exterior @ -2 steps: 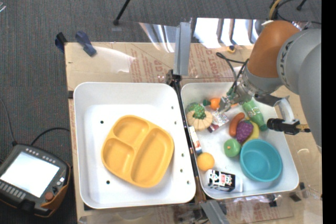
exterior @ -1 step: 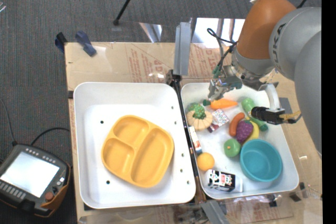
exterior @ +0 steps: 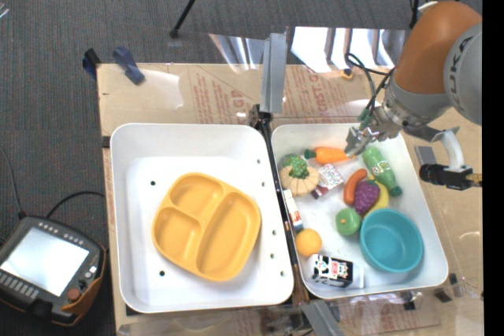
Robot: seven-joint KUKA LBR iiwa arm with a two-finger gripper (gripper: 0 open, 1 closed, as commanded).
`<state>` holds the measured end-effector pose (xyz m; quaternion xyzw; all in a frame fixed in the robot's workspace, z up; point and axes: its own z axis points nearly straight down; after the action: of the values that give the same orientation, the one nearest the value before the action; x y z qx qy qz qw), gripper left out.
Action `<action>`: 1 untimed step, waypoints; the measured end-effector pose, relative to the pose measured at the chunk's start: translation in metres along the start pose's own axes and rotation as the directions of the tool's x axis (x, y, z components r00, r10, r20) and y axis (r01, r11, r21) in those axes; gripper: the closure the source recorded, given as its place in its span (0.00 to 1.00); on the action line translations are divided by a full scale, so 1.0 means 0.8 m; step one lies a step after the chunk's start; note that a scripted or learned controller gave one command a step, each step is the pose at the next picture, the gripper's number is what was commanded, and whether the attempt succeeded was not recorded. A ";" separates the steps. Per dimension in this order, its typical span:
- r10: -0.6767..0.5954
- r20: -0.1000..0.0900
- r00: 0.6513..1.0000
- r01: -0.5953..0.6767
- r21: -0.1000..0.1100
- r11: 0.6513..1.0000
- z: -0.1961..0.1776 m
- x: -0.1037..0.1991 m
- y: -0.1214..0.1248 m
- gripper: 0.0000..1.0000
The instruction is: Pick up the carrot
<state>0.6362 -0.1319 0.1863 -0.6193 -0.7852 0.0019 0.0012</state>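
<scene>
Left bin [exterior: 126, 169] carries a yellow divided plate [exterior: 206, 225], set apart from the clutter, probably a drop-off spot, not needed for this pick. Right bin [exterior: 429, 216] packs all the toy food together, so grasps are crowded. Going rightward: broccoli [exterior: 296, 166] on a tan pumpkin [exterior: 302, 179], an orange [exterior: 308, 241] and a milk carton [exterior: 335, 269] near the front edge, then the carrot [exterior: 331, 156] lying on its side near the bin's far wall, orange body pointing right, just beside the broccoli. Further right a green apple [exterior: 348, 222], purple grapes [exterior: 367, 196], a green bottle [exterior: 380, 168] and a teal bowl [exterior: 391, 241]. The gripper [exterior: 358, 139] hangs just right of the carrot's tip, low over the bin, apparently lined up for it. Fingers: cannot tell if spread or closed, nothing visibly pinched. The desk [exterior: 189, 90] is brown board.
</scene>
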 end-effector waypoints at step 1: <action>0.170 -0.004 0.985 -0.170 0.003 0.986 0.002 0.145 -0.012 1.00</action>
<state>0.5998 -0.0217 0.1846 -0.6839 -0.7296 0.0015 0.0036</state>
